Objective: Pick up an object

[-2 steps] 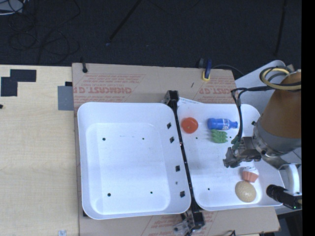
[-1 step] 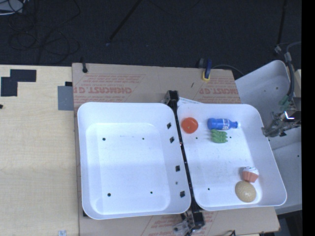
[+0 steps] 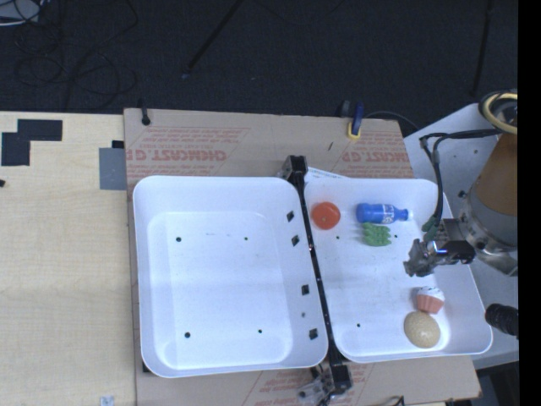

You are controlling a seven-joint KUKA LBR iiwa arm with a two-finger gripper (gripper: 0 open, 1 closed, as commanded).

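Observation:
The right bin [image 3: 372, 345] holds a red-orange ball [image 3: 325, 216], a blue bottle [image 3: 380, 213] lying on its side, a small green item [image 3: 377, 235], a pink and white cupcake-like toy [image 3: 429, 299] and a tan egg-shaped object [image 3: 422, 329]. My gripper [image 3: 420, 263] hangs over the right side of this bin, just above the cupcake toy and to the right of the green item. Nothing shows between its fingers.
The left bin [image 3: 144, 252] stands beside the right one, with a black divider [image 3: 308, 260] between them. Both rest on brown cardboard [image 3: 220, 142] over a pale wooden bench. The arm's orange band [image 3: 507, 176] is at the right edge.

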